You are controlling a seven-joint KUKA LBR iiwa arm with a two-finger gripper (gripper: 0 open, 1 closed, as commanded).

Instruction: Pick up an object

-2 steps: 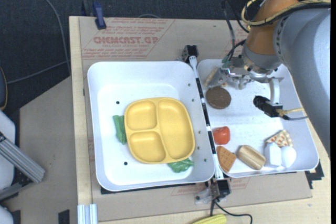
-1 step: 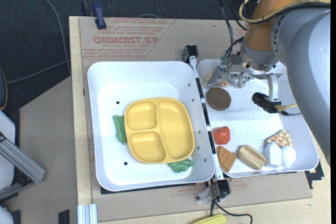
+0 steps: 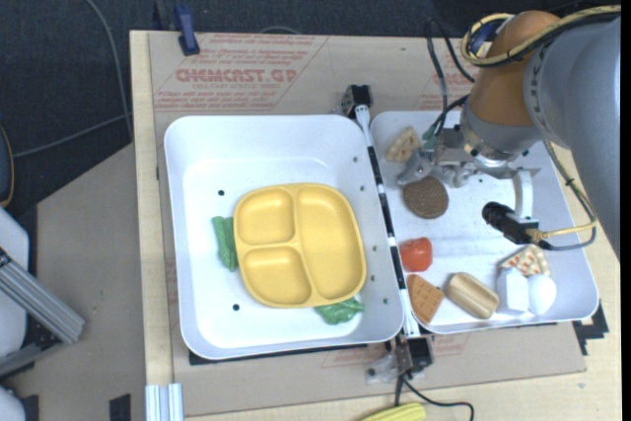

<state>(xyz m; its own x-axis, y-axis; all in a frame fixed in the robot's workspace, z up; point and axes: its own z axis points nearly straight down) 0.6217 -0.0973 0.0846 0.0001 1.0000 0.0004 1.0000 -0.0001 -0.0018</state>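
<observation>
1. Table point(image 3: 256, 64), topped with printed brown cardboard, bearing both bins.
2. Left white bin point(image 3: 187, 173), holding the yellow plastic divided plate point(image 3: 298, 244). Take this plate as your landmark.
3. Right white bin point(image 3: 463, 237), just right of the plate, holding all the small goods.
4. Grey arm point(image 3: 582, 84) with an orange band, up and well right of the plate.
5. Pincer point(image 3: 446, 168), right of the plate's upper edge. You cannot tell whether it stands wide or narrow, and nothing shows held in it.
6. Tan bread-roll toy point(image 3: 471, 295), right of the plate's lower edge.
7. Brown round flat disc point(image 3: 426, 198), right of the plate's upper half and just under the pincer. This is probably your target.
8. Orange wedge point(image 3: 425, 298), between the plate and the roll.
9. Red rounded piece point(image 3: 417, 253), right of the plate's middle.
10. Waffle-patterned piece point(image 3: 525, 261) and white lumps point(image 3: 528, 293), far right of the plate.
11. Tan scrap point(image 3: 402, 146), up and right of the plate.
12. Green leaf pieces, one at the plate's left edge point(image 3: 225, 242) and one at its lower edge point(image 3: 340, 312).

Handling note: the disc lies flat and thin. Centre the pincer over it, straddle its rim, go low before closing, and lift straight up. Watch the bin wall on the plate's side.
</observation>
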